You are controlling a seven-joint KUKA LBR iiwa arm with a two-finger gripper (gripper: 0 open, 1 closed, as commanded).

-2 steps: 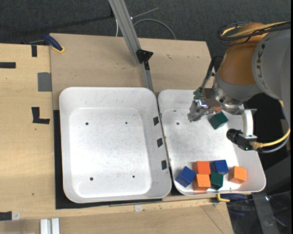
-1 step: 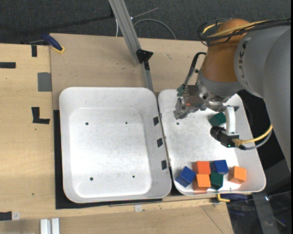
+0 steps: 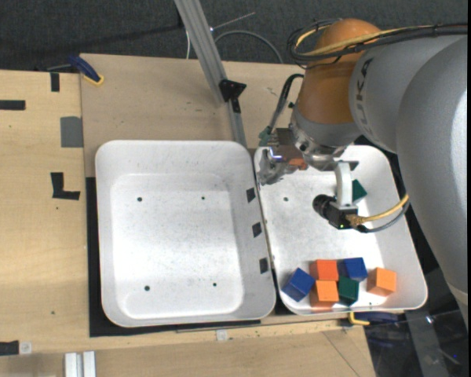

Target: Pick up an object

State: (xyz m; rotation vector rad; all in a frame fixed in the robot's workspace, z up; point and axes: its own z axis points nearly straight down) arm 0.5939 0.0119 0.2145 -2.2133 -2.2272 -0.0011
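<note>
You see the gripper (image 3: 276, 162) at the right bin's (image 3: 404, 234) far left corner, finger state unclear, no legible writing anywhere.

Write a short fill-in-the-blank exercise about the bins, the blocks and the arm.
1. The blocks lie clustered in the ____ bin.
2. Three of those blocks are ____ in colour.
3. The arm has an ____ band above its wrist.
4. The bins are ____ in colour.

Missing words: right; orange; orange; white
</note>
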